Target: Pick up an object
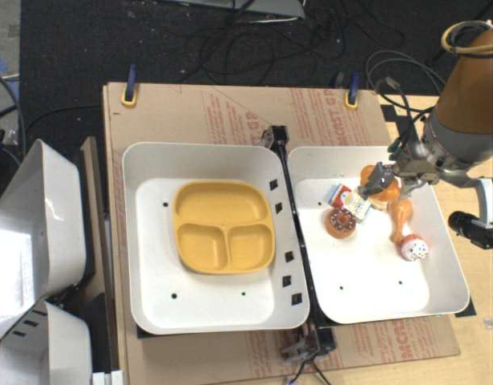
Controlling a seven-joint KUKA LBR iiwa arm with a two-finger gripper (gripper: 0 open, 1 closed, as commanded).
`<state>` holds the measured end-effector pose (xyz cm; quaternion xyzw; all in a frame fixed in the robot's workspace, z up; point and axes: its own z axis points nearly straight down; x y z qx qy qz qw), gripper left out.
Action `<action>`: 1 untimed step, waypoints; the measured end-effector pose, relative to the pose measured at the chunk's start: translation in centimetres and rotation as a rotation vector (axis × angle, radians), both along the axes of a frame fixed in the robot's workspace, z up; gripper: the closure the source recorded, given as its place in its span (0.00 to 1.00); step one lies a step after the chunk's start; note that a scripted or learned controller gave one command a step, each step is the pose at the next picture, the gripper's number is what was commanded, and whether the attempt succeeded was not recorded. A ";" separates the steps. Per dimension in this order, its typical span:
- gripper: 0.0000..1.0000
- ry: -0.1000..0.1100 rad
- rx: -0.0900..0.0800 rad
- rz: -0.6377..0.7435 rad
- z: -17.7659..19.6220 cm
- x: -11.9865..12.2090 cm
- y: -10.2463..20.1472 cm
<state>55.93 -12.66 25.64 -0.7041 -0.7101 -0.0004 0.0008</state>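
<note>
My gripper hangs over the far part of the right bin, right above a small orange object that it partly hides. Just left of it lie a red, white and blue packet and a brown ring-shaped piece. To the right of the gripper lies an orange drumstick-shaped toy, and at its near end a white ball with red dots. The arm's grey wrist comes in from the right.
The left bin holds a yellow divided tray. A black divider runs between the two bins. A white container stands off the bench at the left. Cables lie behind the bench.
</note>
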 end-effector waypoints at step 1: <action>1.00 0.000 -0.001 0.000 -0.9 1.6 6.0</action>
